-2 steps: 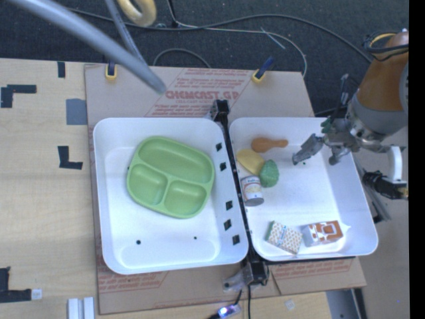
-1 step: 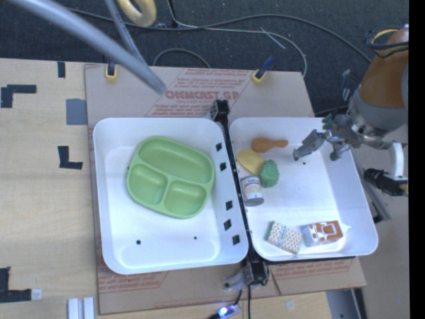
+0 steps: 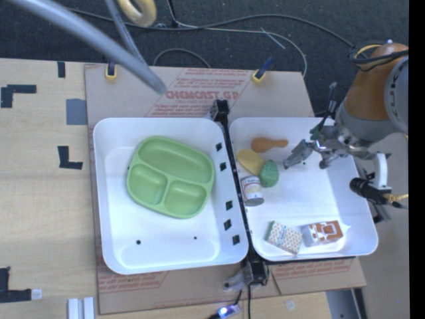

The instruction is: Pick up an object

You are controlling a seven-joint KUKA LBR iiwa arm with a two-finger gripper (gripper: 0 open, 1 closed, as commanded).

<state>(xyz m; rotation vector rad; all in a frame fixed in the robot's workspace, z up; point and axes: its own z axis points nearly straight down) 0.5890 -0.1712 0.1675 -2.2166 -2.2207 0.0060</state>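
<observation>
red lettering reading "chemcast" is showing on the brown cardboard sheet (image 3: pixel 199 93) under the bins. the gripper (image 3: pixel 297 155) is hovering over the right bin (image 3: pixel 312 198), fingers narrow and holding nothing, near a fuzzy green ball (image 3: pixel 269 173), a small labelled can (image 3: pixel 252 190) and two printed packets (image 3: pixel 305 235); a smooth green divided plate (image 3: pixel 171 177) is lying in the left bin (image 3: pixel 113 205).

2 bins (image 3: pixel 106 178), 1 tray (image 3: pixel 171 177), 6 small objs (image 3: pixel 269 173).

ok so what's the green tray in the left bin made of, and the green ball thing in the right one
Green divided tray: looks like moulded plastic, matte, one even colour with smooth rounded compartments. Green ball: probably foam or soft rubber; its surface looks dull and slightly rough, but it is too small to be sure.
</observation>
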